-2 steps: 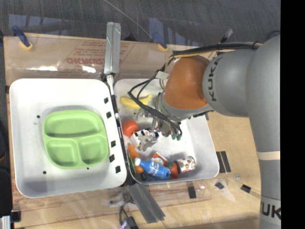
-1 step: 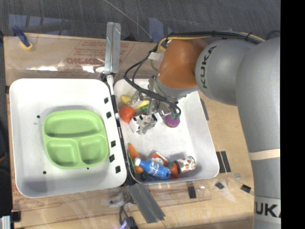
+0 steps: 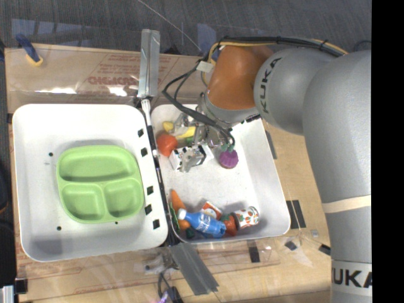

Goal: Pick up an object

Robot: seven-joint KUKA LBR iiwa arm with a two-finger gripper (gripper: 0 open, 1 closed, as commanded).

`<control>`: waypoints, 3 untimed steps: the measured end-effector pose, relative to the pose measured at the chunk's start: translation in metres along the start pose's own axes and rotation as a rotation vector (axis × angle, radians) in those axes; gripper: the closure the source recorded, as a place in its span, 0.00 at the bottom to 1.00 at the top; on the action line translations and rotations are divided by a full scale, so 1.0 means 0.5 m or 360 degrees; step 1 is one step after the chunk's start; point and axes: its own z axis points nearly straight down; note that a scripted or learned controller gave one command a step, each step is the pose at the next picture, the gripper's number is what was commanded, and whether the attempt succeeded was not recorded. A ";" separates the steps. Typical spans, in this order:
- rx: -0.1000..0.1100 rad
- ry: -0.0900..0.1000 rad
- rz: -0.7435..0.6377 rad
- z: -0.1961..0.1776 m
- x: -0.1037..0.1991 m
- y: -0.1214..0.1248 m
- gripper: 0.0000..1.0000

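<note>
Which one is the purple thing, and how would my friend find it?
Look in the right-hand white bin, the one the grey arm reaches into. Near its middle, just under the arm's orange band, sits a small round purple object. It lies alone on bare white floor, and nothing else there is purple: the toys near it are orange and yellow.

The arm (image 3: pixel 341 169) reads "KUKA" near its base.

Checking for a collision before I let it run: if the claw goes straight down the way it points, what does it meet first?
Probably the right bin's white floor, between the orange item and the purple item. The claw hangs close to both; depth is unclear.
</note>
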 end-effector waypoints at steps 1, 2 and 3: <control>0.0004 -0.0011 0.0116 0.002 0.114 -0.171 0.00; 0.0004 -0.0020 -0.0186 -0.003 -0.003 -0.232 0.00; -0.0004 -0.0012 0.0024 0.002 0.011 -0.065 0.00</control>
